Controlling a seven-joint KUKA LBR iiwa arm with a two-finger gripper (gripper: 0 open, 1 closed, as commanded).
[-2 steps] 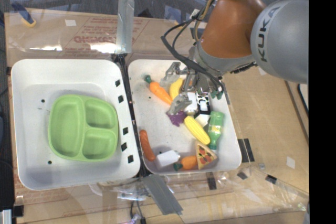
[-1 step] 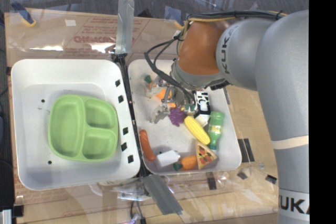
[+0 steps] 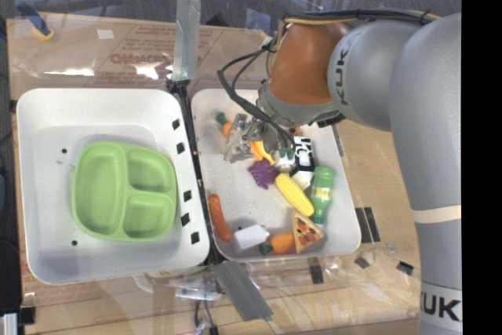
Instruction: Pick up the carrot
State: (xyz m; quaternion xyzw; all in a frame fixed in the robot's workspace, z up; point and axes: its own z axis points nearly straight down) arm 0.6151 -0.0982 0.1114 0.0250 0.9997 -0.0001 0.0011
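Orange carrot, green tip, lying against right bin's front wall

Right bin: pincer low beside grapes and corn; carrot at near wall, touching pizza slice and white block; sausage along left wall. Left bin: green divided plate
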